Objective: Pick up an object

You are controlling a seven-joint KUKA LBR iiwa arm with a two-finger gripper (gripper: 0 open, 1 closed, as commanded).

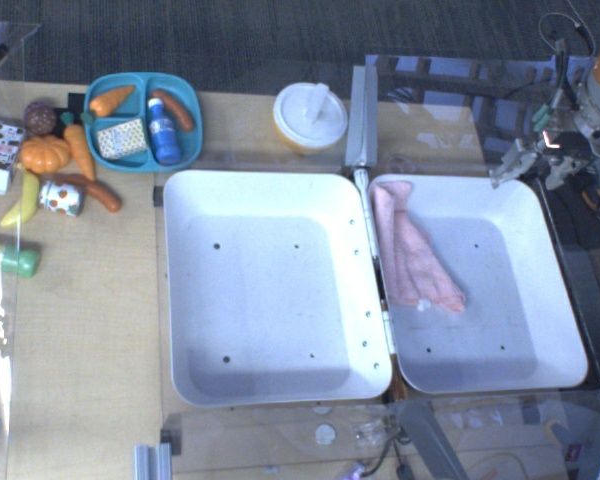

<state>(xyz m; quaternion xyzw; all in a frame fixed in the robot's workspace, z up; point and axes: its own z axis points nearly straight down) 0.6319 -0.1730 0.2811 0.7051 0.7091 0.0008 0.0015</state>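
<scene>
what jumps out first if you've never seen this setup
Two big white bins side by side: the right bin holds a crumpled pink cloth against its left wall. At the bench's far left, a blue divided plate and scattered toy food add bright colour, while the gripper hangs at the right bin's far corner.

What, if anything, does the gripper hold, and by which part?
Nothing is held. The gripper sits over the right bin's top right corner, and the pink cloth lies apart in that bin.
</scene>
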